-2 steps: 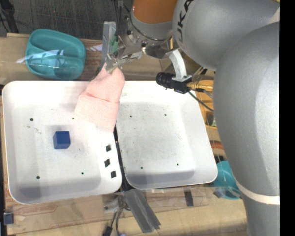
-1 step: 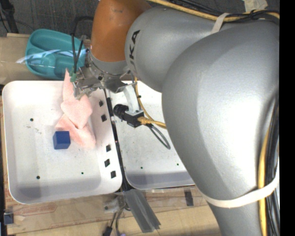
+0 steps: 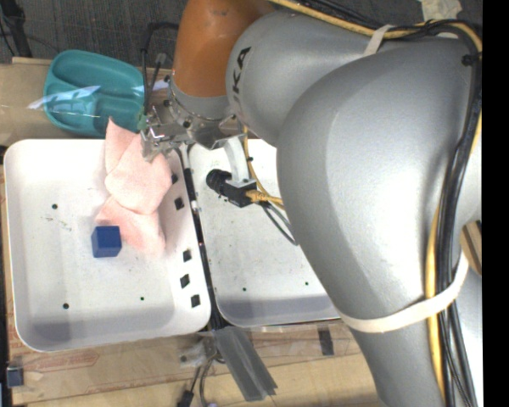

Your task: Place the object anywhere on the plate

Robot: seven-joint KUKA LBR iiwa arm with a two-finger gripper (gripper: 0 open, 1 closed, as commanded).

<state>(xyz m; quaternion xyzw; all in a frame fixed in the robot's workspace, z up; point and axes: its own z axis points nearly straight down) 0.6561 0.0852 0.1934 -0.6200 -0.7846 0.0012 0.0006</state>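
Grey arm (image 3: 356, 142) bent over bins (image 3: 34, 253)

Blue cube (image 3: 106, 241) in left bin; pink cloth (image 3: 136, 185) perhaps lifted.

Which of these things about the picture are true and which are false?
1. The blue cube sits in the left bin. True.
2. The pink cloth lies in the right bin. False: it hangs in the left bin, by the wall between the two bins.
3. A teal scoop-shaped thing lies outside the bins, past the left bin's far edge. True.
4. The cube is lying on top of the cloth. False: it rests on the bin floor beside the cloth's lower edge.
5. The arm has a green band above its wrist. False: the band is orange.
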